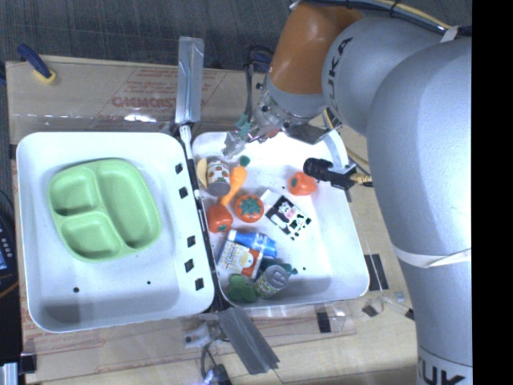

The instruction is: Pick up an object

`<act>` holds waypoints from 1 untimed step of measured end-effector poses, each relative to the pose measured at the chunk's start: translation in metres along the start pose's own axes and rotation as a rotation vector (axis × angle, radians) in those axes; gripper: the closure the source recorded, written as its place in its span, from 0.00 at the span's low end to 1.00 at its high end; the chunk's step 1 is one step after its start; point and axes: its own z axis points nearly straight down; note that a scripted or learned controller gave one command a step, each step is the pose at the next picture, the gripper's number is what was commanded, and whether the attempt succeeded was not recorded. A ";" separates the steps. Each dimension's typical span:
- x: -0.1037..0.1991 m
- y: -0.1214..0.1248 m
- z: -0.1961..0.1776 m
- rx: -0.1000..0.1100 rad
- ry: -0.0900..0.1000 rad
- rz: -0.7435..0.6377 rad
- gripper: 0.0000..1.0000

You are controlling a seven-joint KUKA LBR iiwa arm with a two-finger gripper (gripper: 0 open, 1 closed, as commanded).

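two white bins share the table; toys crowd the right bin (353, 255). at its 11 o'clock corner the claw (240, 139) hangs just above a carrot (235, 181), grip state unreadable. a clean pick likely needs a descent centred on one piece.

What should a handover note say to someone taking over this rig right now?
Gripper: low over the far end of the right bin, near the toy carrot; nothing visibly held, finger state unclear.
Things: the toys, including the carrot, a tomato and a milk carton, all lie in the right bin. The green divided plate sits in the left bin.
Done: nothing lifted.
Left: grasp one object and raise it.
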 end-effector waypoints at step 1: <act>-0.020 -0.009 -0.035 0.001 0.000 -0.097 1.00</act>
